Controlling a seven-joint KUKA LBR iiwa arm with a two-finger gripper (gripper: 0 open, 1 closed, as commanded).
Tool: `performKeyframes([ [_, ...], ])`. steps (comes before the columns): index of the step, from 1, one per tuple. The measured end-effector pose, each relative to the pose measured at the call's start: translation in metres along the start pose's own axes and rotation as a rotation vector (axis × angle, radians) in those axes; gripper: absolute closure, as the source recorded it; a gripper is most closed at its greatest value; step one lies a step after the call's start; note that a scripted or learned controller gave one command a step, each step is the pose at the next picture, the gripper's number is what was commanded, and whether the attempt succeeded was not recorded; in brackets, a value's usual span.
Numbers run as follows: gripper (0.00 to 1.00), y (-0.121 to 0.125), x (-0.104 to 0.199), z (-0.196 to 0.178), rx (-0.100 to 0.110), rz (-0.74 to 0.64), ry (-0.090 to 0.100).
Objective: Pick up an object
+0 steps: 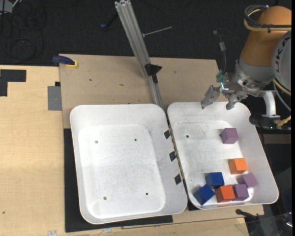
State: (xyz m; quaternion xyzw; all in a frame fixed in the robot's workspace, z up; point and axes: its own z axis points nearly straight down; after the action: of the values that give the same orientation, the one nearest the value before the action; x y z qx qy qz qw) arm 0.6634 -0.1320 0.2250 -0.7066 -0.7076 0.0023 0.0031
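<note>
The gripper [221, 99] hung above the far rim of the right bin [270, 181], its two fingers [208, 98] spread apart with nothing between them. The wrist behind it was partly cut off at the view's edge, so the joint itself was hard to make out. Below, a lone purple cube [229, 135] sat near the bin's middle, apart from the fingers. Nearer the front, an orange cube [238, 165] lay by a cluster of what seemed to be six blocks: two blue cubes [209, 186], an orange one and purple ones, touching. The left bin [86, 114] lay alongside on the brown bench [103, 80], a slanted metal rail [137, 45] rising behind.
</note>
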Motion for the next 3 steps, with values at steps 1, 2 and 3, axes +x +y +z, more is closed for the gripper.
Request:
performKeyframes([
  [1,0.0,0.001,0.0,-0.003,-0.004,-0.003,-0.001],
  [2,0.0,-0.009,-0.002,0.055,0.001,0.002,0.0],
  [3,0.0,-0.007,-0.011,0.113,0.0,0.003,-0.001],
])
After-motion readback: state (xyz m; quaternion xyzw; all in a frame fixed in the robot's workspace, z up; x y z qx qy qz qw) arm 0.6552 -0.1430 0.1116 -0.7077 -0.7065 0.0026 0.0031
